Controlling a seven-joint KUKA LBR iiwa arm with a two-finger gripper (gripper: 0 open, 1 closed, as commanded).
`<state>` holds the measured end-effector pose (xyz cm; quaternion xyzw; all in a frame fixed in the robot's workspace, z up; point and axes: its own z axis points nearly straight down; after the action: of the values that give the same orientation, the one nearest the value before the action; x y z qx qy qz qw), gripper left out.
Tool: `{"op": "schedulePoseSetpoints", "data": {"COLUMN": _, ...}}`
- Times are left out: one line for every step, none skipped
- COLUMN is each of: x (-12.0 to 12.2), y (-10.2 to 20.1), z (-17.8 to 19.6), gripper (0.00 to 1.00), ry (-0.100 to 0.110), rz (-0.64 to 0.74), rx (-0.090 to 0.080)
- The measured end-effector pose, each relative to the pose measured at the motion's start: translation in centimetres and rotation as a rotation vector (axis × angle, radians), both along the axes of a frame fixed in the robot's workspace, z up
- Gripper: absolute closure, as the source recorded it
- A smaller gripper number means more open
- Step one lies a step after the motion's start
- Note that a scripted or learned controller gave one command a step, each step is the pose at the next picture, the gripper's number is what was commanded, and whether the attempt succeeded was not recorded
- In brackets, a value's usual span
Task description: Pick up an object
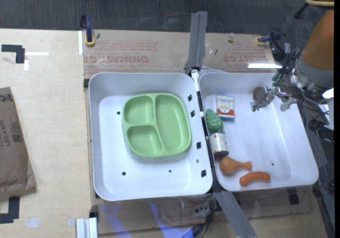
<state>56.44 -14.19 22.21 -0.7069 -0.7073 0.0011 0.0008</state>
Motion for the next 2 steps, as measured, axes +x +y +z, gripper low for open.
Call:
{"op": "schedulePoseSetpoints", "data": {"x": 5.9, "y": 5.6, "z": -3.1, "gripper": 0.0, "ry": -0.002, "rz": 0.165, "rx": -0.001}}
{"op": "schedulePoseSetpoints", "data": {"x": 9.0, "y": 4.3, "z": -12.5, "gripper": 0.0, "ry": -0.002, "rz": 0.383, "rx": 0.0}}
